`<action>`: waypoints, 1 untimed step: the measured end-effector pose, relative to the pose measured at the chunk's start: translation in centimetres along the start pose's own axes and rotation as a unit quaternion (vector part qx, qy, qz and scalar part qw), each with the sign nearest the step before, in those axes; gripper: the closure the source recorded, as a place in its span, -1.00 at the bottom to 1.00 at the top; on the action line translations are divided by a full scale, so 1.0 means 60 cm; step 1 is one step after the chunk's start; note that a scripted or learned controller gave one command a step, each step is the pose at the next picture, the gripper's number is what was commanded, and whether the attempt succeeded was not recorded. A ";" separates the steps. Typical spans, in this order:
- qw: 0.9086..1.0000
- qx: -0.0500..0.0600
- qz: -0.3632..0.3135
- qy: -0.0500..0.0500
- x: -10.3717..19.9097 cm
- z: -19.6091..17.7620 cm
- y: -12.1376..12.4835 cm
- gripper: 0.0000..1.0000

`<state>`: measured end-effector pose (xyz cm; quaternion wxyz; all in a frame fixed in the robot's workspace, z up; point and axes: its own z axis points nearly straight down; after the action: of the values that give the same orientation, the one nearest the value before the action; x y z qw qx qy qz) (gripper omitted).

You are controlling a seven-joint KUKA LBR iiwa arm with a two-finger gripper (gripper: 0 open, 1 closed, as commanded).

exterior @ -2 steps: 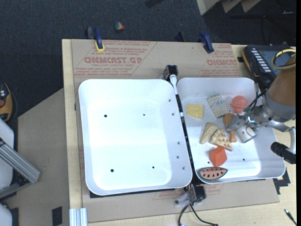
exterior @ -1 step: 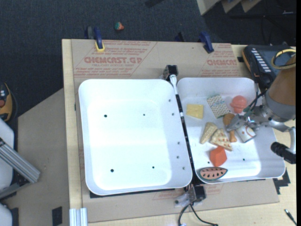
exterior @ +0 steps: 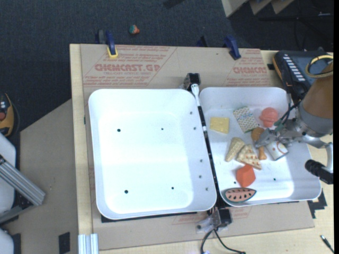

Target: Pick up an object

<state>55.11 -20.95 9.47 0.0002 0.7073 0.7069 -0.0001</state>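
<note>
The right bin (exterior: 280, 189) holds several small objects: a yellow cheese-like block (exterior: 219, 124), a blue-patterned piece (exterior: 244, 118), a pink ball (exterior: 269, 115), a tan wedge (exterior: 233, 148), a cracker-like slice (exterior: 249, 156), an orange-red block (exterior: 245, 175) and a watermelon slice (exterior: 240, 194) on the front rim. My gripper (exterior: 271, 142) reaches in from the right and sits low among the objects, beside a small brown piece (exterior: 257, 134). I cannot make out anything held between its fingers.
The left bin (exterior: 143, 147) lies beside the right one, with a black divider clip (exterior: 193, 80) at the back between them. Blue clamps (exterior: 110, 41) hold the cardboard bench top. A black device (exterior: 294, 67) sits at the back right.
</note>
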 end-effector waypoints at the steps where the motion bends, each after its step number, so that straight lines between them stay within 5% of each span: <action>1: 1.000 0.000 0.000 0.000 0.000 0.000 0.000 -1.00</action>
<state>55.11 -20.95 9.47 0.0002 0.7073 0.7069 -0.0001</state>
